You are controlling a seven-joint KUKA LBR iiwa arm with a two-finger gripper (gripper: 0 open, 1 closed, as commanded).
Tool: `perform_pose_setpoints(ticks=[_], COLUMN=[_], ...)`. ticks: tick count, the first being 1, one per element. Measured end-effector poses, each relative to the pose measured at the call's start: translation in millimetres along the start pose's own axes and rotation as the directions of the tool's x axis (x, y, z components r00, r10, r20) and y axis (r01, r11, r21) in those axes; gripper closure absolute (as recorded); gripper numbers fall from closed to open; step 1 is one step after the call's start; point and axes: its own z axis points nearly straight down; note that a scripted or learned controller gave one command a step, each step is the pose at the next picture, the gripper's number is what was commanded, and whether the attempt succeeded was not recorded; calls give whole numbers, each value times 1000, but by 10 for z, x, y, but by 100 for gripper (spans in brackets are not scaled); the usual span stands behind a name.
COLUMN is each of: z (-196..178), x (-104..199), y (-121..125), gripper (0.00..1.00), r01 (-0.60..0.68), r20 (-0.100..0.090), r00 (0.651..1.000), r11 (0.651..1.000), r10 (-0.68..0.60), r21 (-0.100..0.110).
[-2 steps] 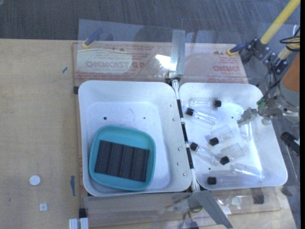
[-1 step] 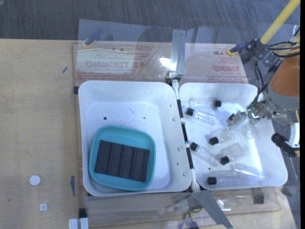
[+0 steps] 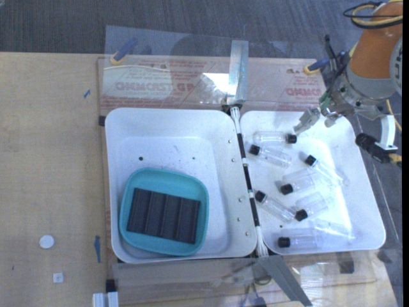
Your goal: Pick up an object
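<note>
Camera view: we see gripper (image 3: 311,118) over right bin (image 3: 369,200) far edge, above clear vials (image 3: 273,137); jaws' state we cannot tell. Teal tray (image 3: 163,211) in left bin (image 3: 121,130).

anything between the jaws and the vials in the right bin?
Nothing visible. The gripper hangs over the right bin's upper edge, and the nearest vial lies just below-left of it, uncovered. The other vials lie loose further down the bin.
</note>
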Motion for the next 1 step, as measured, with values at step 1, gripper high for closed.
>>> perform_pose_setpoints(ticks=[1], z=[447], x=[-177], y=[-492], gripper=[0], r01=[92], r20=[-2], r00=[996], r11=[996], r10=[-92], r21=[4])
